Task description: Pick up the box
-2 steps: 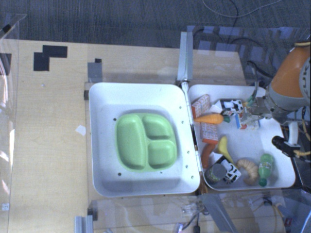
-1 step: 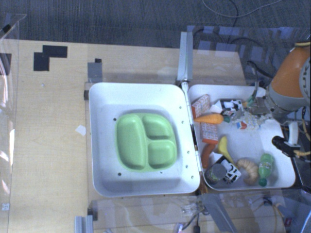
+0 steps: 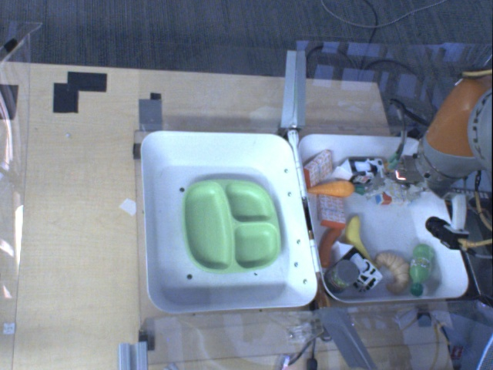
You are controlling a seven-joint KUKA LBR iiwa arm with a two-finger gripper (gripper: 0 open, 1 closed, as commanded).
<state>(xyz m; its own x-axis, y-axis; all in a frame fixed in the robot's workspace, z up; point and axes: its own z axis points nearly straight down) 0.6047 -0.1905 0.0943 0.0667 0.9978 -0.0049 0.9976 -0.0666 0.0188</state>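
Note:
The box (image 3: 320, 164), a small carton with red and white print, lies at the back left of the right bin (image 3: 454, 287). An orange carrot (image 3: 333, 189) lies across it, and more orange-red carton (image 3: 333, 210) shows below the carrot. My gripper (image 3: 370, 177) hangs low over the back middle of that bin, just right of the carrot's tip and a short way right of the box. The grey arm with its orange band (image 3: 454, 126) comes in from the right. The fingers blend into dark clutter beneath them.
The right bin also holds a banana (image 3: 354, 233), a red pepper (image 3: 328, 247), a black-and-white cube (image 3: 362, 272), a croissant (image 3: 393, 268) and a green bottle (image 3: 420, 264). A green divided plate (image 3: 231, 223) sits in the left bin (image 3: 162, 206). A metal divider (image 3: 293, 91) stands between the bins.

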